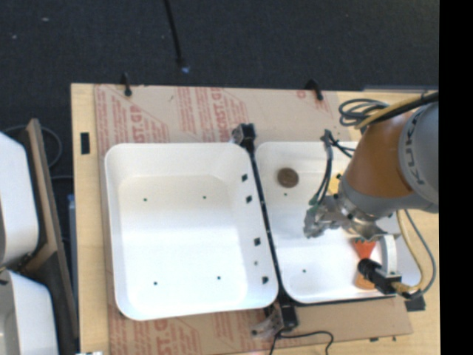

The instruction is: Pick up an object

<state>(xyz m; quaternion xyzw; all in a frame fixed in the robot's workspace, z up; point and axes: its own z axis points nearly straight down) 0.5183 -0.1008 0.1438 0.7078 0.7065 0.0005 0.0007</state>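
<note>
The tool [316, 224] hangs over the right bin [310, 287], apart or together I cannot tell. The brown disc [287, 177] lies apart, up-frame and left of it, so a straight descent risks closing on nothing.

High overhead (slanted) over both bins [185, 235]

Dark carpet floor [259, 28], black cable [171, 28] across it; pale wooden bench [85, 198]; printed cardboard sheet [177, 113].

On the tabletop [89, 235]: two white bins, the left bin [185, 235] and the right bin [310, 268]; one brown disc [287, 177]; one orange object [365, 248], partly hidden.
</note>
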